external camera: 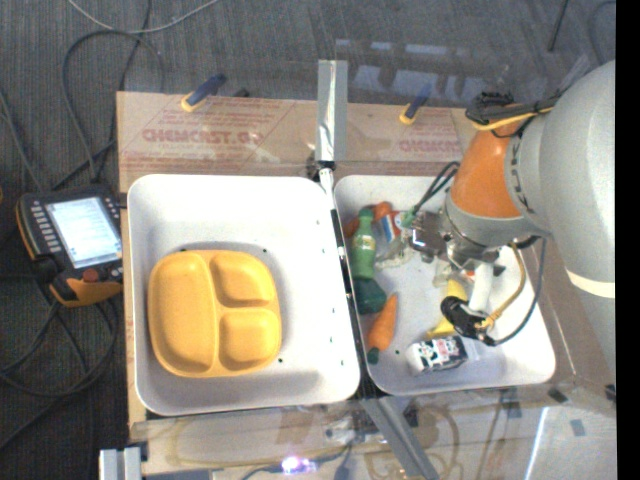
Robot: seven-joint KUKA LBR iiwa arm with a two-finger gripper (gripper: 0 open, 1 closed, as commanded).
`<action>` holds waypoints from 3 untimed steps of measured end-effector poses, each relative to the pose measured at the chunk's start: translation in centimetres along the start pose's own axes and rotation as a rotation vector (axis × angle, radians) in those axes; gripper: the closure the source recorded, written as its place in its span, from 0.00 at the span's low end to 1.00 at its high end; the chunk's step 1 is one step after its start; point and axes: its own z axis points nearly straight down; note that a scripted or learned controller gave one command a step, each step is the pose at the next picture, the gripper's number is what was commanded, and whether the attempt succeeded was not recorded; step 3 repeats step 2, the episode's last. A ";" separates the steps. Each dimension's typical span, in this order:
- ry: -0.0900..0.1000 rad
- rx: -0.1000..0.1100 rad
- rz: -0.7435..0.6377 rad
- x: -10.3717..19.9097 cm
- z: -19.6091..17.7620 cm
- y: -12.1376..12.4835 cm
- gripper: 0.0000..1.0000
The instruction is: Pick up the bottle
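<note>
- While the grey arm (588,168) leans in from the right, its claw (418,236) hangs low over the far half of the right bin (525,370). From where I stand I cannot tell how far open the claw is, or whether it has hold of anything.
- The bottle (363,251) is pale green. It lies in the right bin hard against the left wall, its length running along that wall, just beside the claw.
- A red-orange thing (384,213) sits at the bottle's far end, too small for me to name.
- A dark green thing (369,294) lies at the bottle's near end, and an orange carrot-shaped piece (383,324) lies tilted just in front of that.
- A small black-and-white carton (438,353) rests near the right bin's front wall, with a yellow thing (445,324) just behind it, partly hidden by the robot.
- The left bin (140,218) holds a yellow tray (215,310) with three compartments, set toward the bin's front left.
- Both bins sit side by side on the table (240,138), which is covered by brown cardboard with red print.
- On the carpeted floor to the left lies a handheld controller (75,230) with a lit screen, and cables (100,28) trail nearby.
</note>
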 end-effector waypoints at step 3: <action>-0.013 0.023 0.312 2.4 2.0 6.9 0.00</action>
